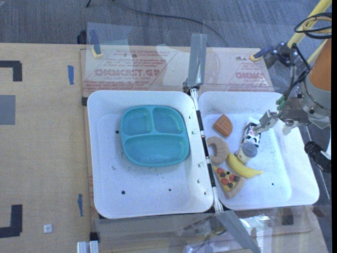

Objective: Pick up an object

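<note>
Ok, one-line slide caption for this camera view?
KUKA gripper hovers over the right bin near a small bottle, banana, pizza slice and waffle; teal divided plate sits in the left bin.

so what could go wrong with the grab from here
The gripper sits at the right bin, beside the small bottle. That bottle touches the banana, and the pizza slice and bagel crowd close, so a grasp may snag two things or knock the bottle aside. The waffle lies apart, an easier target.

Robot lab: taped bench (42, 141), loose cables (158, 15).
</note>
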